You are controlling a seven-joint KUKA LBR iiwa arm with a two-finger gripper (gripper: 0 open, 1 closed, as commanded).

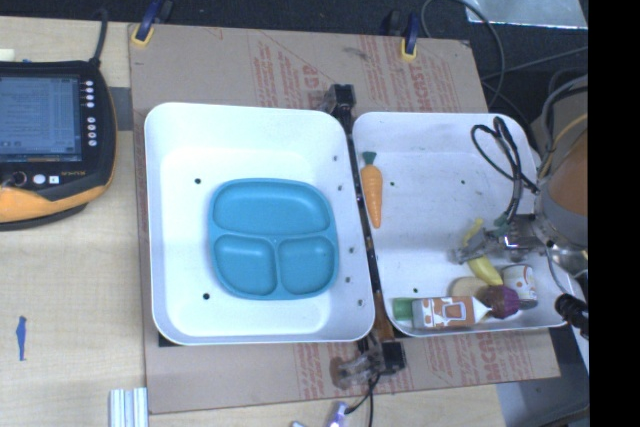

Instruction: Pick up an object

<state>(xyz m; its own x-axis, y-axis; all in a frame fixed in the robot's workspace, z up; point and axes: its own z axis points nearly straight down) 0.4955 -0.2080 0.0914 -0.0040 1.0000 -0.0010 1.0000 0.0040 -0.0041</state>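
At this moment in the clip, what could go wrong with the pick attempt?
The tool sits over a tight cluster in the right bin: a banana, a purple piece and a carton lie together, so it may snag two or slip off. They crowd the bin's near wall, which could block the tool. Loose black cables near the wrist might catch.

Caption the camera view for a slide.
Gripper low in the right bin above a toy pile; carrot apart, blue divided plate in the left bin.
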